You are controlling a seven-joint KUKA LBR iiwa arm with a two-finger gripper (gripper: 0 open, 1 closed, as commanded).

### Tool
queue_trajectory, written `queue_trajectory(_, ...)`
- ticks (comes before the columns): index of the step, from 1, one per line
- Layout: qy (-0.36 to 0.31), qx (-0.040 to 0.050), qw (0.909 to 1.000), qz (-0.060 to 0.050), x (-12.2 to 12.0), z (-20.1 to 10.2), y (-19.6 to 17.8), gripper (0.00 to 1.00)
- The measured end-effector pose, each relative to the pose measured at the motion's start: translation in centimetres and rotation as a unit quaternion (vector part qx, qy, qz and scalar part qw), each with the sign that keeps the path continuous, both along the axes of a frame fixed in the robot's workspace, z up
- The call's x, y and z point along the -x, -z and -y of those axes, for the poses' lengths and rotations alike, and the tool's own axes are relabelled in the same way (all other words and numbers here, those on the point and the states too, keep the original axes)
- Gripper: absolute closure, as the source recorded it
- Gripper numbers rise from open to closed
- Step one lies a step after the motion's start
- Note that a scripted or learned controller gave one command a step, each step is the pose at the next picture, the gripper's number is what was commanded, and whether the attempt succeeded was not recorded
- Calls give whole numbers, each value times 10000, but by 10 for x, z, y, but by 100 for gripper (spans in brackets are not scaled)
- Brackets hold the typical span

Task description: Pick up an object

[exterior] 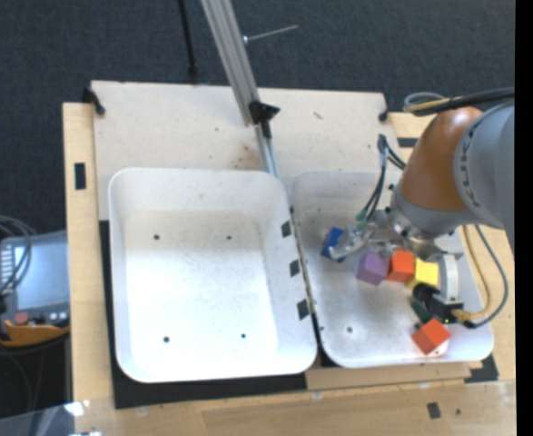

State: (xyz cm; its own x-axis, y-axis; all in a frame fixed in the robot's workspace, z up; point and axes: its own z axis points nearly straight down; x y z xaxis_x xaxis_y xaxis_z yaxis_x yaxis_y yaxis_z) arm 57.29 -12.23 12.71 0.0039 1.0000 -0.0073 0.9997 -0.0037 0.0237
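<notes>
The right bin (339, 334) holds several small blocks. A blue block (332, 240) lies near its left side. A purple block (372, 268), an orange block (402, 266) and a yellow block (427, 272) sit in a row at the middle. A red-orange block (431, 336) rests near the front right corner, with a dark green piece (427, 309) just behind it. My gripper (357, 243) is low in the right bin, right beside the blue block and just above the purple one. The arm's wrist hides the bin's back right part.
The left bin (202, 271) stands beside the right one, their walls touching at the middle. A slanted metal pole (234, 53) rises from behind the bins. Cables (479, 289) run along the right bin's right edge.
</notes>
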Motion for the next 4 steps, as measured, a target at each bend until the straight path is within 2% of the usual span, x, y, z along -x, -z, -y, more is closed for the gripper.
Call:
queue_trajectory(1,34,11,10000,36,-2,2,-10,100)
queue_trajectory(2,-30,-31,10000,-86,6,-1,-64,100)
queue_trajectory(3,-41,-28,10000,-72,2,-8,-126,100)
queue_trajectory(4,-45,-32,9999,-107,1,-7,-130,100)
